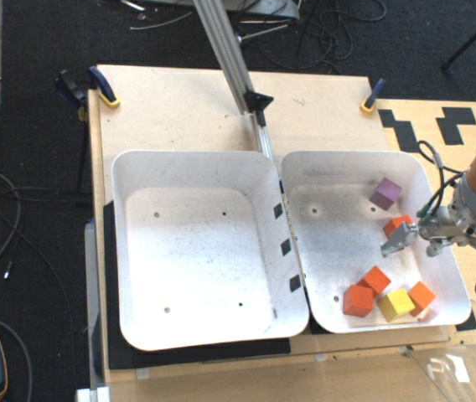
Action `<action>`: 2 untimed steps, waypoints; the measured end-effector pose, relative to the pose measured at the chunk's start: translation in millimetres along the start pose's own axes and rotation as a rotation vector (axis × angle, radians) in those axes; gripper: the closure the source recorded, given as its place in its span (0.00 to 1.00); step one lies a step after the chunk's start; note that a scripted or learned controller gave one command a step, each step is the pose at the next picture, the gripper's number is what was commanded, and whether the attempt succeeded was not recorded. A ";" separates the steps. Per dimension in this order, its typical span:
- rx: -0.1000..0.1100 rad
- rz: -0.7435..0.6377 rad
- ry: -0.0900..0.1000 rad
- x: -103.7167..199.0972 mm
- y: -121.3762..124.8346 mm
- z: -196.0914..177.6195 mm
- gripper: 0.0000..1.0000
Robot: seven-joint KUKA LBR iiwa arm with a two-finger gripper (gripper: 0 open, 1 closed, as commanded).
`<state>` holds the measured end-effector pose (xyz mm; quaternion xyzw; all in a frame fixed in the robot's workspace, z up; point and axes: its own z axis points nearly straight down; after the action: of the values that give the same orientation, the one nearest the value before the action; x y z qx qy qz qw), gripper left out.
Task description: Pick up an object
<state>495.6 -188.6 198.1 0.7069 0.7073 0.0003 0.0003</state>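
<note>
The gripper (401, 234) sits low in the right bin (330, 182), against an orange block (396, 224); whether its jaws are apart or together cannot be told. A purple block (385, 193) lies farther back. Four more blocks (386, 296) cluster near the front wall.

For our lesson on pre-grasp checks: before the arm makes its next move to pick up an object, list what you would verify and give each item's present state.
1. Objects within the right bin: ok; purple block, orange blocks and a yellow block lie inside.
2. Gripper over that bin: ok.
3. A target near the gripper: ok; an orange block sits right beside it.
4. That block held: cannot tell.
5. Jaws open or shut: cannot tell.
6. Room around the target: ok; the front cluster lies apart from it.
</note>
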 end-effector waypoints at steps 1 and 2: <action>0.006 -0.004 0.002 52.3 -1.8 98.2 0.00; -0.004 0.004 -0.006 -32.5 60.7 102.4 0.00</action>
<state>556.4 -221.1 95.7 0.7082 0.7060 -0.0004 0.0039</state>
